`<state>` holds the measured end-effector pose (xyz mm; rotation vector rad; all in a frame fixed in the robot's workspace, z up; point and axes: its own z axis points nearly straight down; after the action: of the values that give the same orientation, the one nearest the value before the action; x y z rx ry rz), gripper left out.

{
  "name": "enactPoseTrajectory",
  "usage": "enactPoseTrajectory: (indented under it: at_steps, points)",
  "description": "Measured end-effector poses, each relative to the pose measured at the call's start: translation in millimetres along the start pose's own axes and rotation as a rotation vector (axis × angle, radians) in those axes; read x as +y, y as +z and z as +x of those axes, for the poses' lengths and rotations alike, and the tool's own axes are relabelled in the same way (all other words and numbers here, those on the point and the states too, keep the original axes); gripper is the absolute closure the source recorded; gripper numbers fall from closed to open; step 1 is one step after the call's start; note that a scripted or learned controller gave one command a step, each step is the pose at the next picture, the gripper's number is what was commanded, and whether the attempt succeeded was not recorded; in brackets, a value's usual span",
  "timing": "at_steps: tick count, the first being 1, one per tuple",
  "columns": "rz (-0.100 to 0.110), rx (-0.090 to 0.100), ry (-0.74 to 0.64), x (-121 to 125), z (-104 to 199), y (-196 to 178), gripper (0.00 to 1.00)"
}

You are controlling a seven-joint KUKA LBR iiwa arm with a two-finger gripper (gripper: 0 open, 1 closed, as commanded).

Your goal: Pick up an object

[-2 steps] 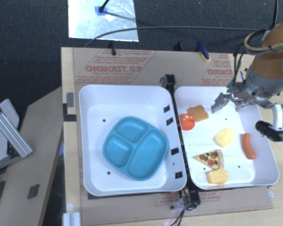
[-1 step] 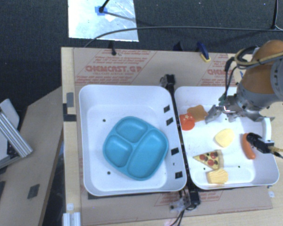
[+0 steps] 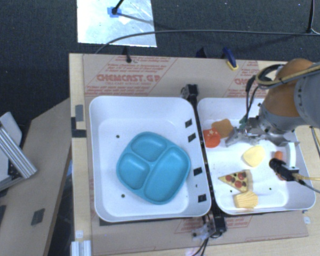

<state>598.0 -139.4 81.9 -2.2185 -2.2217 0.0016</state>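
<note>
Single fixed camera, mounted above the bench (image 3: 149, 71) and looking down at a slant. Near enough to take in both white bins whole, side by side: left bin (image 3: 104, 143) toward the middle of the frame, right bin (image 3: 296, 196) toward the right side. Bench edges run slightly skewed to the frame, with the far edge high in the picture and the near edge low. Beyond the far edge, dark carpeted floor (image 3: 32, 25) across the top of the frame. Off the left side, more floor and part of a lower surface. Arm (image 3: 304, 97) enters from the right, over the right bin.
</note>
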Motion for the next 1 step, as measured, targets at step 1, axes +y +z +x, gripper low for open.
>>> enactPoseTrajectory:
  at_steps: [1]
  points:
    - [-0.007, -0.002, 0.0, 1.8, -0.5, -13.9, 1.0]
